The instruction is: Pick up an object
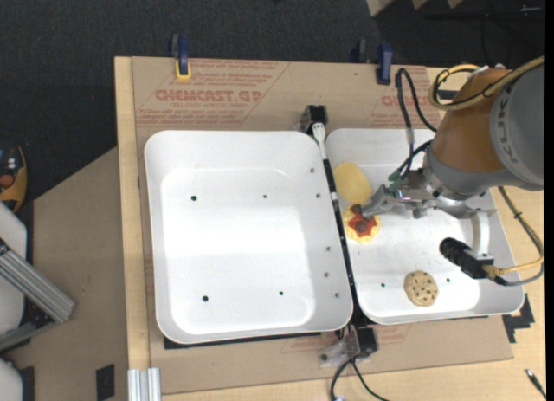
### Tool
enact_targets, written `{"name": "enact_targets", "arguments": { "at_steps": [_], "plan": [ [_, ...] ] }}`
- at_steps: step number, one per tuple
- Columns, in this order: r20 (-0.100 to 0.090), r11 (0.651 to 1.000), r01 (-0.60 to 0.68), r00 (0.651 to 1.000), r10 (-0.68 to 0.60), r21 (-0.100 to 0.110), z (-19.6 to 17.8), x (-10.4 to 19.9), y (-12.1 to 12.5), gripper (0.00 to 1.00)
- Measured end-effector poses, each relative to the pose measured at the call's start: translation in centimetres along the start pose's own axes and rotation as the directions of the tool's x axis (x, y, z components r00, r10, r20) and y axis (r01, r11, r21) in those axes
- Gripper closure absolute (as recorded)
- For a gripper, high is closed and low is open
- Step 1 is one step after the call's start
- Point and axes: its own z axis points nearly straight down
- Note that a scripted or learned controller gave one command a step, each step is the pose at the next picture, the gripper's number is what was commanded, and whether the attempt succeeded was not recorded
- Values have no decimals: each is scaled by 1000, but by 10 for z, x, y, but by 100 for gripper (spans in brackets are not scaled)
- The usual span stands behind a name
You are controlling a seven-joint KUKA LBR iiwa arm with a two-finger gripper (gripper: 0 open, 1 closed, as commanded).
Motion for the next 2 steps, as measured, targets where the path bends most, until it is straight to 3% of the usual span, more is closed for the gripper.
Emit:
{"name": "enact_targets", "arguments": {
  "at_steps": [1, 2],
  "plan": [
    [-1, 1000, 3, 1000, -3, 7, -13, 17, 28, 0],
    [-1, 1000, 3, 1000, -3, 6, 17, 15, 102, 0]
  ]
}}
